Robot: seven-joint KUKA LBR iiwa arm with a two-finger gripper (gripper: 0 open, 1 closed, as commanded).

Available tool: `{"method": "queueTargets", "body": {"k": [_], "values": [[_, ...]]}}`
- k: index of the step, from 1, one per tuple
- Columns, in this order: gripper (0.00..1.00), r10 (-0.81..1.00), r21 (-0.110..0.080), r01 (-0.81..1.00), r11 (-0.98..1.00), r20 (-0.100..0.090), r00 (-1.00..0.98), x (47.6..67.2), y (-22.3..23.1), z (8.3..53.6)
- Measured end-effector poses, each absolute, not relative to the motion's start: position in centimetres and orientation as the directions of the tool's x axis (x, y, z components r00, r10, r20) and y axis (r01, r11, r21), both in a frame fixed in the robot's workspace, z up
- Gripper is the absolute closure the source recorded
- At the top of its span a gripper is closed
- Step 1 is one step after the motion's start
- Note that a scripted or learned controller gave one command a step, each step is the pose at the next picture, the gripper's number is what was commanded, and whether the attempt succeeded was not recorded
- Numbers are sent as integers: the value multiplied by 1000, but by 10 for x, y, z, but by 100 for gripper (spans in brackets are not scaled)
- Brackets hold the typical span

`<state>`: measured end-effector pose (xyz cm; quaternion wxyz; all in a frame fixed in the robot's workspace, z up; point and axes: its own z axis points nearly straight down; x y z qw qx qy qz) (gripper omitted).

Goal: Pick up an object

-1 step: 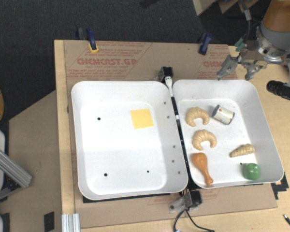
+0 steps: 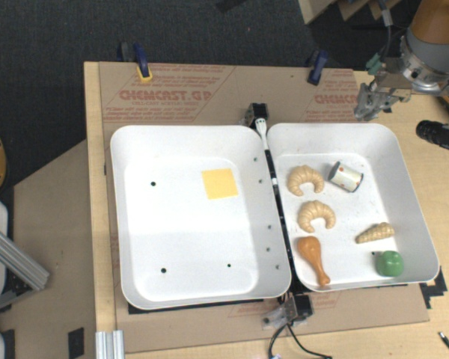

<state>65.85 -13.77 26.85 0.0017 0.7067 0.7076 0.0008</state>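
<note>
My gripper [image 2: 368, 108] hangs above the far edge of the right bin [image 2: 411, 193], near its back right corner, with nothing seen between its fingers. In that bin lie two tan croissants [image 2: 305, 178] [image 2: 316, 215], a small white and grey can [image 2: 345, 176] on its side, a tan cone-shaped pastry [image 2: 375, 233], a green apple [image 2: 389, 263] and an orange drumstick [image 2: 313, 257]. A flat yellow square [image 2: 220, 183] lies in the left bin [image 2: 135, 223], well away from the gripper.
Both bins sit on a brown board [image 2: 179, 96] held by blue clamps [image 2: 141, 60] at the back. A grey metal rail [image 2: 15, 260] slants in at the left edge. Dark floor surrounds the bench.
</note>
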Motion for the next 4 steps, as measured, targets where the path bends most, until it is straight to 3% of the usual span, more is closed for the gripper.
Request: {"method": "queueTargets", "body": {"k": [1,2,3,4], "values": [[100,1000,7,1000,10,-1,-10,668,-39,312],[100,1000,22,1000,10,3,-10,667,39,488],[100,1000,-12,1000,8,1,-8,665,113,355],[100,1000,20,1000,6,5,-6,656,153,508]]}}
